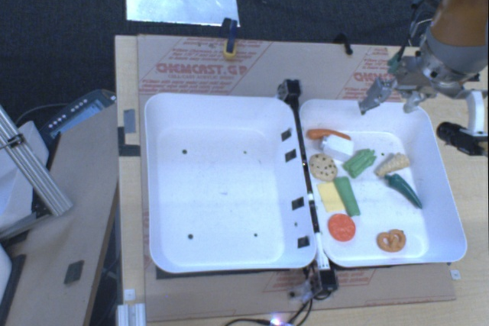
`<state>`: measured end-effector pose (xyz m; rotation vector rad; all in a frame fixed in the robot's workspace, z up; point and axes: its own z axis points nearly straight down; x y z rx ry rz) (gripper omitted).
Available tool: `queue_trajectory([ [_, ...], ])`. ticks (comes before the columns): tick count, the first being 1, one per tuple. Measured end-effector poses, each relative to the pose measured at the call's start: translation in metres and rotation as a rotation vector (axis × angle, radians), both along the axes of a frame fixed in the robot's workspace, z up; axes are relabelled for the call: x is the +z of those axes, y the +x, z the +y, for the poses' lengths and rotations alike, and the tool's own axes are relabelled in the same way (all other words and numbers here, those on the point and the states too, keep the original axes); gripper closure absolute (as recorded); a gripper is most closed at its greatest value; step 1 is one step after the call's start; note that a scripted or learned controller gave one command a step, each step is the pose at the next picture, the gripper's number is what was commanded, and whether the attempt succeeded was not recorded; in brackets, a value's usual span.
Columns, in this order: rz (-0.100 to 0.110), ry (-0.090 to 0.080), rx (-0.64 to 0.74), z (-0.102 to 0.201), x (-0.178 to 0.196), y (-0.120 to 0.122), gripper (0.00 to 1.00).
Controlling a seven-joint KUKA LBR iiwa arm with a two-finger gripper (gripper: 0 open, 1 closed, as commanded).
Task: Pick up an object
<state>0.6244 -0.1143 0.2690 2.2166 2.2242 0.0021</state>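
Objects sit crowded in the right bin [447, 198]; our tool [393, 97], fingers spread and holding nothing, hangs over its far edge. We should descend on an isolated piece, perhaps the pretzel [390, 240] near the front corner.

Wooden bench [458, 140] with two white bins [221, 179] side by side

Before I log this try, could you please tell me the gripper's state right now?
Gripper: open, holding nothing, above the right bin's far edge.
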Motion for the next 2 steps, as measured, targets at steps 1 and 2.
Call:
queue_trajectory([
  [1,0.020,0.004,-0.003,0.016,-0.146,-0.080,0.00],
  [2,-0.007,0.000,0.003,0.021,-0.183,-0.003,0.00],
])
